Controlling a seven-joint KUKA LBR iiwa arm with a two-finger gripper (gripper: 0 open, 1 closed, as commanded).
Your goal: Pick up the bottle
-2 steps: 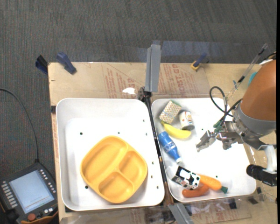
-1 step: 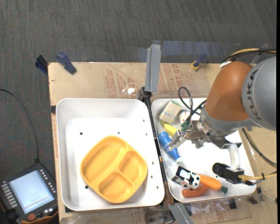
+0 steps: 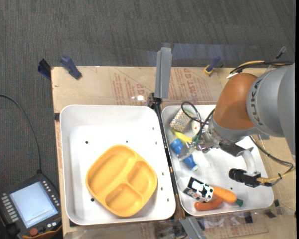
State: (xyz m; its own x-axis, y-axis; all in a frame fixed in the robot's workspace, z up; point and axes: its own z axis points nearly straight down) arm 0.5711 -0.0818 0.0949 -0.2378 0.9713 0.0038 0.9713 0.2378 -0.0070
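Bottle (image 3: 182, 152) (blue, beside the tool (image 3: 203, 144)) lies unlifted in the right bin (image 3: 265, 195); whether the tool is wide or narrow, I cannot tell.

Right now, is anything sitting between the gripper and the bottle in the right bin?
Nothing visible does. The gripper hangs low in the right bin, right beside the blue bottle lying near the bin's left wall. A yellow piece rests against the bottle's upper end, so it crowds the grasp.
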